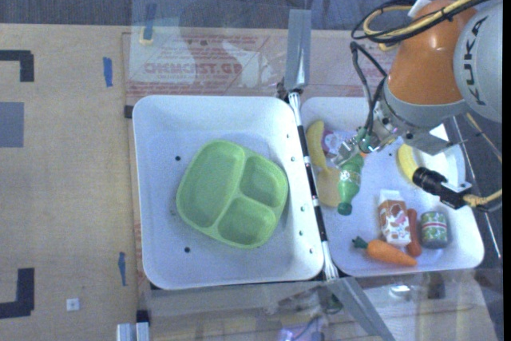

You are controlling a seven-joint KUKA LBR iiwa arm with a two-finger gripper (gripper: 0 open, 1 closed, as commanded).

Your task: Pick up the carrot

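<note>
The carrot is orange with a small green top and lies flat near the front edge of the right bin. My gripper hangs at the back left of that bin, under the orange wrist band, just over the upper end of a green bottle. The carrot lies well in front of the gripper and a little to its right, and nothing touches it.
The right bin also holds a banana by its left wall, a second yellow fruit, a small carton, a red sausage and a green can. A green divided plate lies in the left bin.
</note>
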